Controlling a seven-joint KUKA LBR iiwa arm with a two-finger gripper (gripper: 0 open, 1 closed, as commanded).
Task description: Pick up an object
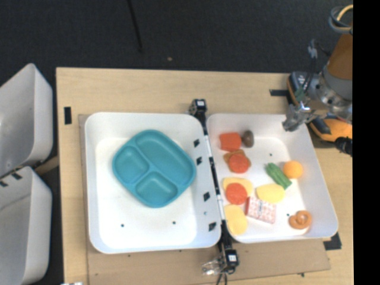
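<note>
The right bin (317,159) holds several toy foods: an orange-red block (230,141), a brown piece (247,138), two red rounds (238,162) (236,192), a green pod (277,175), an orange ball (293,170), yellow pieces (270,192) (236,218), a red-and-white packet (261,210) and a small orange ring (300,219). My gripper (295,116) hangs over the far right corner of that bin, apart from all the foods. Nothing shows between its fingers.
The left bin (95,218) carries a teal divided tray (154,167). A black-clipped divider (208,171) runs between the bins. White chairs (21,159) stand at the left. The arm's orange band (341,58) rises at the right edge.
</note>
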